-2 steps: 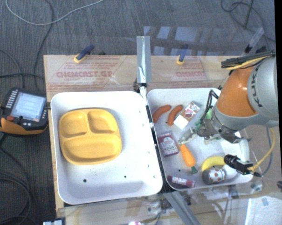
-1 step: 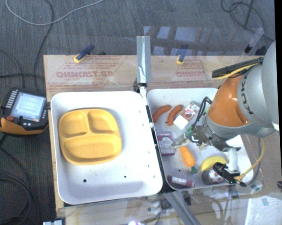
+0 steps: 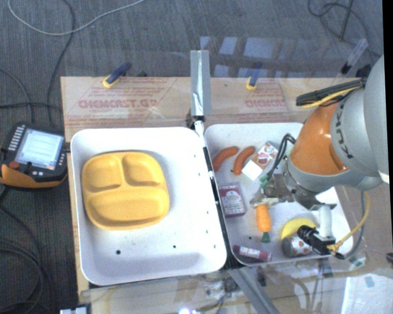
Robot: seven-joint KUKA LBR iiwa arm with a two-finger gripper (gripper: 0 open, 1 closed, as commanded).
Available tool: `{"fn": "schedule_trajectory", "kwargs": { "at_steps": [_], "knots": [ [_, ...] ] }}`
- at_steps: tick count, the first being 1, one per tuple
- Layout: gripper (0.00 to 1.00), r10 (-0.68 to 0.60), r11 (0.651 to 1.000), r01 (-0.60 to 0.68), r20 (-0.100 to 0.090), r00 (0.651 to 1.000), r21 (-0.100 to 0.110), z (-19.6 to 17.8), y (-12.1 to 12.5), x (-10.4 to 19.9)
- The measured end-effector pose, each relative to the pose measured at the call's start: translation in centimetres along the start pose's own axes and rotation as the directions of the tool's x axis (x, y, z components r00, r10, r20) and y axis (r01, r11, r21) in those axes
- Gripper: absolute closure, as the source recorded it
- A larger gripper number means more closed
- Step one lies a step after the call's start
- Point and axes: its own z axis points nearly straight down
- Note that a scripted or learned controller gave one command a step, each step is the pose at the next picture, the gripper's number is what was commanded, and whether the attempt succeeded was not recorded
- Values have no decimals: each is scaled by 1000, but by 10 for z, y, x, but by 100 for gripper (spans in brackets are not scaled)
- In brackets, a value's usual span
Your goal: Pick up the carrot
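Orange carrot (image 3: 263, 218): you'll find it in the right bin (image 3: 325, 130), lying near the middle with its green end toward the front wall.
Gripper (image 3: 271, 194): it hangs just above the carrot's orange end; you cannot tell from this view whether it is released or clenched, and nothing shows as grasped.
Arm (image 3: 326, 147): grey with an orange band, it reaches in behind and to the right of the carrot.
Carrot's neighbours: two sausages (image 3: 233, 158) behind it, a dark red packet (image 3: 232, 200) just to its left, a banana (image 3: 296, 227) to its right, a small dark bottle (image 3: 251, 253) in front.
Left bin (image 3: 149, 259): well left of the carrot, you see a yellow divided tray (image 3: 125, 189) lying in it.
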Motion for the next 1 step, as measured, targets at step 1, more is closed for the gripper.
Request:
{"fn": "schedule_trajectory", "kwargs": {
  "at_steps": [1],
  "knots": [
    [100,298,954,-298,1,955,23,-83,-26,54]
  ]
}}
